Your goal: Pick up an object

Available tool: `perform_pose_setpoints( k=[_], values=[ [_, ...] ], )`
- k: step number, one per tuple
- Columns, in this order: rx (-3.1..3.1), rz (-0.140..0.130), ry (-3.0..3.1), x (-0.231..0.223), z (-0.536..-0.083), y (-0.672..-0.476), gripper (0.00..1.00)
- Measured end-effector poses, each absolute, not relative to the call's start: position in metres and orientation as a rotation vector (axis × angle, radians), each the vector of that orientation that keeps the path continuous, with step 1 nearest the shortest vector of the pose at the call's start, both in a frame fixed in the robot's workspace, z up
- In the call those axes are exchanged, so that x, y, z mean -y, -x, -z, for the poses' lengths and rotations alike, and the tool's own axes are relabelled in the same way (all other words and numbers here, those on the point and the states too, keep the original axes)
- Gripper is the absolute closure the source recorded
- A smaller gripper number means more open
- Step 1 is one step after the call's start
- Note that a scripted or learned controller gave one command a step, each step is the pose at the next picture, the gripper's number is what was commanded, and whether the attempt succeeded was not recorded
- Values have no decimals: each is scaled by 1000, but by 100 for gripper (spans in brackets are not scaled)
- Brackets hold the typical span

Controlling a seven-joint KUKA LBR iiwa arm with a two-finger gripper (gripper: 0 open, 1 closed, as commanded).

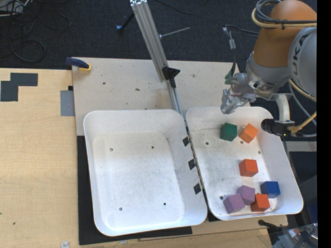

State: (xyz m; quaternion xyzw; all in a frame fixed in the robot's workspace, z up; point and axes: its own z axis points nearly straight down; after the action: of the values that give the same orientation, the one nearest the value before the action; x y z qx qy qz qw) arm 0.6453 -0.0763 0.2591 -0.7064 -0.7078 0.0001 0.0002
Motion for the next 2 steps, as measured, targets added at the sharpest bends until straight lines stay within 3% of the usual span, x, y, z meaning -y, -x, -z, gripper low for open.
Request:
perform_pose_setpoints(
  k=[2],
  values=[
    [2222, -4, 2214, -26, -227, -646, 100]
  ],
)
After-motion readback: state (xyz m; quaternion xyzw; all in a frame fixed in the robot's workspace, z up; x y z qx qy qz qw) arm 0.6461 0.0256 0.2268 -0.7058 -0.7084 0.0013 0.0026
